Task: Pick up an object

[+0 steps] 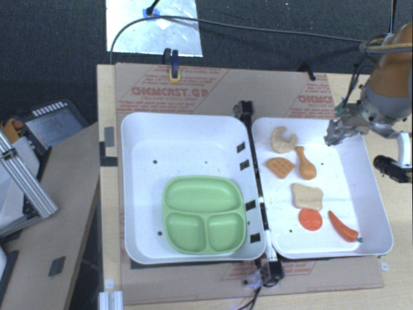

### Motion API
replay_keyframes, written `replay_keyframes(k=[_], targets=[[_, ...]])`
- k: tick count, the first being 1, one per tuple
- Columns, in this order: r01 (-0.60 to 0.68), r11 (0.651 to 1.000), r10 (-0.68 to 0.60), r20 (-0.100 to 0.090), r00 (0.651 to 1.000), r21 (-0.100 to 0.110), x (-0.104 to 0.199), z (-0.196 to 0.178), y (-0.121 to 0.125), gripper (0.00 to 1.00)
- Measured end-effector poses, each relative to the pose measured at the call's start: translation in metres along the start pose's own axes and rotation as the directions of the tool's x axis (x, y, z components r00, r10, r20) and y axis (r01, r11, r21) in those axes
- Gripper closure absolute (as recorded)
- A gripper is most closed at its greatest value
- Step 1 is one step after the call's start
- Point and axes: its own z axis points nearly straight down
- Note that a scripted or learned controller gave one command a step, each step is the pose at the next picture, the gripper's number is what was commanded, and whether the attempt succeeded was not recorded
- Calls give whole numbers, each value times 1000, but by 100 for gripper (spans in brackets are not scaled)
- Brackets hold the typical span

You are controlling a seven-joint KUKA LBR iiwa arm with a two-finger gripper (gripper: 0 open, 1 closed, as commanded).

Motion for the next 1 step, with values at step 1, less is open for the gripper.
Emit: replay_keyframes(k=[1], targets=[[0,1000,0,-1,1000,4,0,-23,1,100]])
